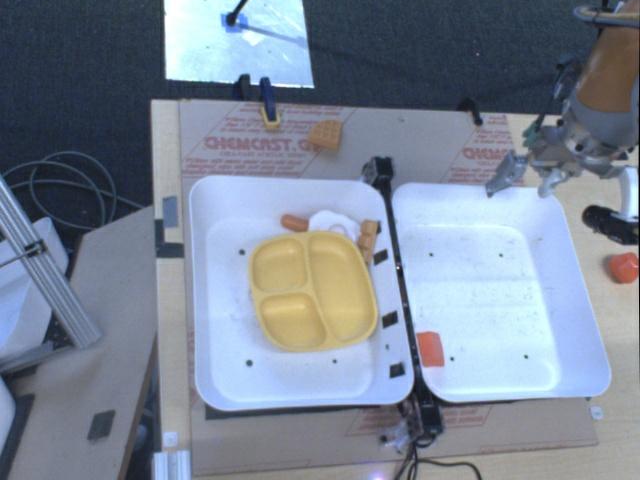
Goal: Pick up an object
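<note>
On bench point(300, 133): two white bins point(300, 388) | dark carpet point(80, 58) around

We see two bins side by side on bench point(170, 298). Left bin point(215, 368) holds divided tray point(310, 293) near its centre. Behind tray, at far side: sausage piece point(294, 223), cup point(335, 225), small block point(368, 238) toward right wall. Right bin point(560, 368) holds one small block point(430, 348) in near-left corner. Waffle piece point(326, 134) lies on board behind left bin. Gripper point(527, 180) hangs over far-right corner of right bin.
</note>
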Controlling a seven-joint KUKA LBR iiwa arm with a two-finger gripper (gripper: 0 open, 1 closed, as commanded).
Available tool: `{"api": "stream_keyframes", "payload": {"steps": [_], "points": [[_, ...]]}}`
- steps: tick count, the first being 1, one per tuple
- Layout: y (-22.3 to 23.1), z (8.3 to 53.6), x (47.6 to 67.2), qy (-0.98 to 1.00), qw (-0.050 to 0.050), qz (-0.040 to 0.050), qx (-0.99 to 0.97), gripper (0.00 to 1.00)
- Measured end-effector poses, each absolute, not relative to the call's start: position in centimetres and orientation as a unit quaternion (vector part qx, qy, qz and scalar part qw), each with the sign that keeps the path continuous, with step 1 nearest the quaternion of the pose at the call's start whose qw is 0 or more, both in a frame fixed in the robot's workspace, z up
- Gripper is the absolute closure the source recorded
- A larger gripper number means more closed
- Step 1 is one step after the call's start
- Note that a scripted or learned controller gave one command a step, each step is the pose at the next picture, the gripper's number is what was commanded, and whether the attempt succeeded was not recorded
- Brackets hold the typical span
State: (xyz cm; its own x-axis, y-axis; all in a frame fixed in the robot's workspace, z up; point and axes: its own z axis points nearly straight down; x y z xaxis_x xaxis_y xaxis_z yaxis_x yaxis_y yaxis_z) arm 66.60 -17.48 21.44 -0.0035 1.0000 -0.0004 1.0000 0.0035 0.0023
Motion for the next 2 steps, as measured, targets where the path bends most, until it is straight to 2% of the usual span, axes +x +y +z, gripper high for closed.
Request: {"api": "stream_keyframes", "payload": {"steps": [1,2], "points": [[-17.5,22.6,66.7,0.709,0.003,0.0017,0.705,1.0],[-16.3,44.6,66.9,0.71,0.009,0.0055,0.704,1.0]]}}
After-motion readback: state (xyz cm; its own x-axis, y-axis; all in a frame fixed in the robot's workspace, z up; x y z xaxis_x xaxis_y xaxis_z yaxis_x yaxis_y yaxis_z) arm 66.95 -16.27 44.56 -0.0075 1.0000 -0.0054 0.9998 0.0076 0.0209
